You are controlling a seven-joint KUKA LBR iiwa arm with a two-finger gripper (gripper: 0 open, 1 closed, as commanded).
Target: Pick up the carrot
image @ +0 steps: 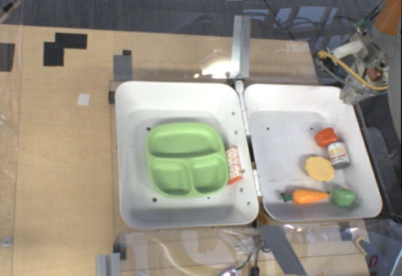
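The carrot (308,196) is orange with a dark green stub at its left end. It lies flat near the front wall of the right bin (282,111), pointing left to right. The grey arm with its orange band reaches in at the upper right, and its gripper (350,92) hangs over the bin's far right corner. It is well behind the carrot and not touching anything in the bin.
A green round piece (343,197) touches the carrot's right end. Just behind it lie a yellow disc (320,168), a small can (338,154) and a red piece (326,137). The left bin (125,143) holds a green divided plate (186,158) and a small packet (233,165).
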